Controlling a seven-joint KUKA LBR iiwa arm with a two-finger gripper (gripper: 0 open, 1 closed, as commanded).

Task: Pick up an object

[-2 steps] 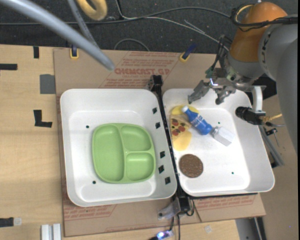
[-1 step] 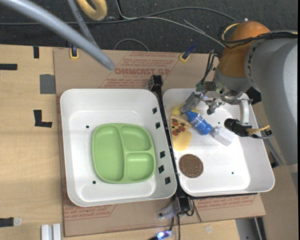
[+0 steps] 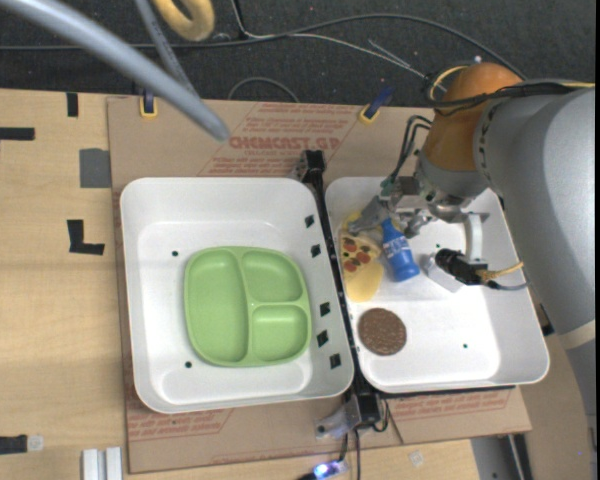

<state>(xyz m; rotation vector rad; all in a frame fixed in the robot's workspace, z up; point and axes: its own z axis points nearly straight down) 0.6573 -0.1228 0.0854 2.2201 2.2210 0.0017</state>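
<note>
Closing squarely on the blue bottle (image 3: 399, 251), which lay tilted at ten o'clock in the right bin (image 3: 500, 363) beside yellow toy food (image 3: 361, 268), looked wise, since whether the tool (image 3: 405, 213) stood wide or narrow I could not tell.

green divided plate (image 3: 247, 304) in left bin (image 3: 145, 268); cardboard sheet (image 3: 270, 138) beneath.

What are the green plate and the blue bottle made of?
The green plate looks like matte molded plastic: one even color, soft rounded dividers, no glare. The blue bottle is probably plastic too, smooth with a white cap, though it is too small to be sure.
</note>
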